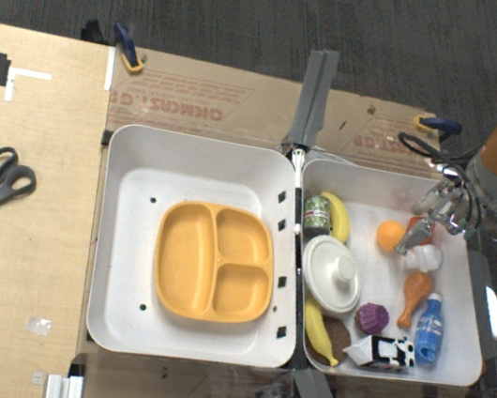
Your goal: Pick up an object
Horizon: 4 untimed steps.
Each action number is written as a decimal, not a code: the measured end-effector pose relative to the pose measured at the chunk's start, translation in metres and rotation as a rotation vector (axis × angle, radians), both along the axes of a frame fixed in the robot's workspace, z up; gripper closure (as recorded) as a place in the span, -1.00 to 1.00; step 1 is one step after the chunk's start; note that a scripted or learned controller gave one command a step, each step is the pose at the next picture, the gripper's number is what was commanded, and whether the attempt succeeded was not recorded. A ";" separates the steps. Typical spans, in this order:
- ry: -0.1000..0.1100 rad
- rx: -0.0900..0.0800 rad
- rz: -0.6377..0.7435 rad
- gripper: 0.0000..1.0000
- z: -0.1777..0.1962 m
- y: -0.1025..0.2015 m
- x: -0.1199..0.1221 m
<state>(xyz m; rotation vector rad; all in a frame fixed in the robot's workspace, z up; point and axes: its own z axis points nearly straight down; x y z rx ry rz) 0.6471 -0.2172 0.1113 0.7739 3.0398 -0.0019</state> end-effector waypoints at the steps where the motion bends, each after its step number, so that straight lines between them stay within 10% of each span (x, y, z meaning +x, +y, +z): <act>1: 0.006 0.003 -0.001 -1.00 -0.022 -0.005 -0.095; 2: 0.001 0.003 0.079 -1.00 -0.021 0.092 -0.162; 3: 0.006 0.003 -0.050 -1.00 0.045 0.028 -0.133; 4: -0.013 -0.004 -0.148 -1.00 -0.002 0.054 -0.157</act>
